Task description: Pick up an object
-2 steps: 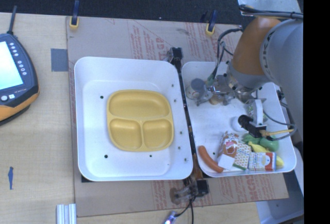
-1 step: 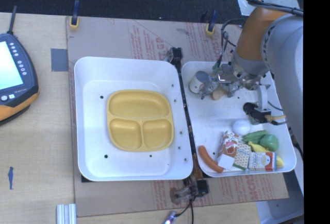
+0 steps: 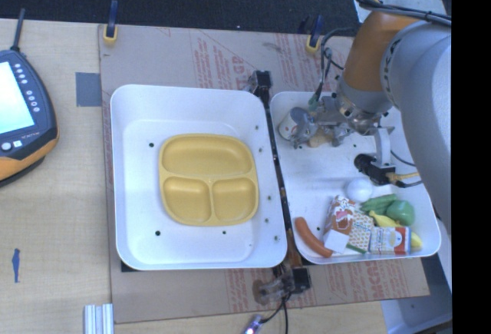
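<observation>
The objects — a sausage [image 3: 313,237], cartons [image 3: 360,229], a white ball [image 3: 358,190] — lie at the right bin's [image 3: 330,163] near end. The arm [image 3: 383,48] reaches down at the far end, gripper [image 3: 318,129] low — open or closed, can't tell.

A white ball [image 3: 358,190], green toy pepper [image 3: 393,209], printed cartons [image 3: 360,230] and an orange sausage [image 3: 311,237] lie clustered in the right bin's [image 3: 322,171] lower part, lower right of frame.
</observation>
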You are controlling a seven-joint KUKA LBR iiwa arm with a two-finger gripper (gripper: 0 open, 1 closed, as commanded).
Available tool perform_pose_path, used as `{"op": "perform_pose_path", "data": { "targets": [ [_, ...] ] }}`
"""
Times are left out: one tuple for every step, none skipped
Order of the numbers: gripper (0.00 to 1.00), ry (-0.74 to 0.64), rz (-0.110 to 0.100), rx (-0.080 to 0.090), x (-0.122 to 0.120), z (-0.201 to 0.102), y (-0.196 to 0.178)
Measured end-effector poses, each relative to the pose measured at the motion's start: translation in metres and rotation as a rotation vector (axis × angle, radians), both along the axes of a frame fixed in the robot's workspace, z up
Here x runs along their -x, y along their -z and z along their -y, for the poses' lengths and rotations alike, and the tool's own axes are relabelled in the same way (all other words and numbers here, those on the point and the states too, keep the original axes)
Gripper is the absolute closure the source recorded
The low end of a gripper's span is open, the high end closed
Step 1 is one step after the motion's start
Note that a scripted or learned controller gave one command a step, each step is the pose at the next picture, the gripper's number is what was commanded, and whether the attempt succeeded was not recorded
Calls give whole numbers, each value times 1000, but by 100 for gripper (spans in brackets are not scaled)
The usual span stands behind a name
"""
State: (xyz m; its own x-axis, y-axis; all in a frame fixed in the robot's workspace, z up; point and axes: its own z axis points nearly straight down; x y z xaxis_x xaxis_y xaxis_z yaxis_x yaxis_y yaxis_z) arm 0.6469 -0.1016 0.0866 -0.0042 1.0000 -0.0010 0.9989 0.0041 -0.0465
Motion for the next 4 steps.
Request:
{"op": "perform_pose_path", "data": {
  "targets": [
    [0, 0, -1, 0, 0, -2, 0],
    [0, -1, -1, 0, 0, -2, 0],
    [0, 1, 2, -4, 0, 5, 0],
    [0, 1, 0, -2, 0, 0, 0]
  ]
}}
